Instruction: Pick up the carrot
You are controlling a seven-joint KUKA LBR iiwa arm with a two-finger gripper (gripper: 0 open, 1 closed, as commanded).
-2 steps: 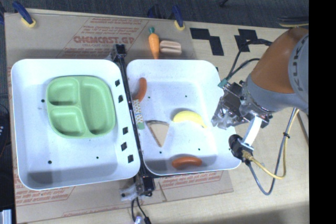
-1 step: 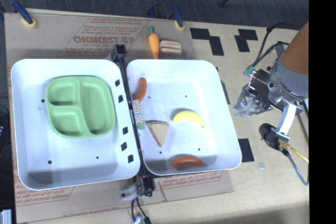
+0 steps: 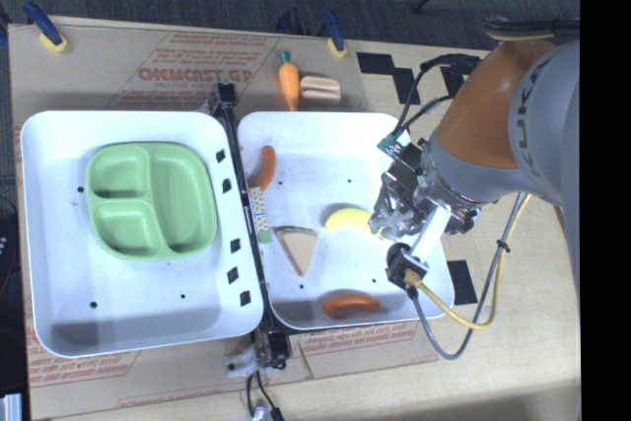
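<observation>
The carrot (image 3: pixel 288 84), orange with a green top, lies on the cardboard just behind the right bin's (image 3: pixel 325 128) far rim, outside the bin. My gripper (image 3: pixel 385 217) hangs low over the right side of the right bin, beside a yellow fruit (image 3: pixel 343 219) and well away from the carrot. The wrist and its cables cover the fingertips.
A tan layered block (image 3: pixel 320 90) lies right of the carrot. The right bin holds a sausage (image 3: pixel 264 168) near its left wall, a wedge slice (image 3: pixel 299 248) and another sausage (image 3: pixel 350 304) at the front. A green divided plate (image 3: pixel 153 197) rests in the left bin.
</observation>
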